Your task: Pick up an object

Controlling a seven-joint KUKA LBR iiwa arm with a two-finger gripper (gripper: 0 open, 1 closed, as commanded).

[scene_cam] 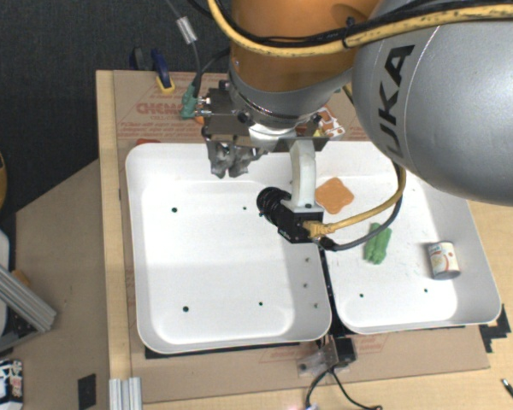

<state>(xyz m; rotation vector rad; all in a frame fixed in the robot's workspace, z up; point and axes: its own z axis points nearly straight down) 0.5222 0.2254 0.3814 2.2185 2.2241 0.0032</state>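
My gripper (229, 162) hangs over the far edge of the left bin (162, 254), below the grey and orange wrist. No object is visible under it or in it. The loose objects lie in the right bin (410, 310): a flat orange piece (334, 195) near its far left, a green object (378, 245) in the middle, and a small white can with a red band (444, 260) on its side at the right. All three are well to the right of the gripper.
A black cable fitting (282, 212) with a yellow-tipped cable hangs from the arm over the ridge between the bins. The arm's large body covers the far part of the right bin. Both bins rest on a cardboard sheet (111, 186).
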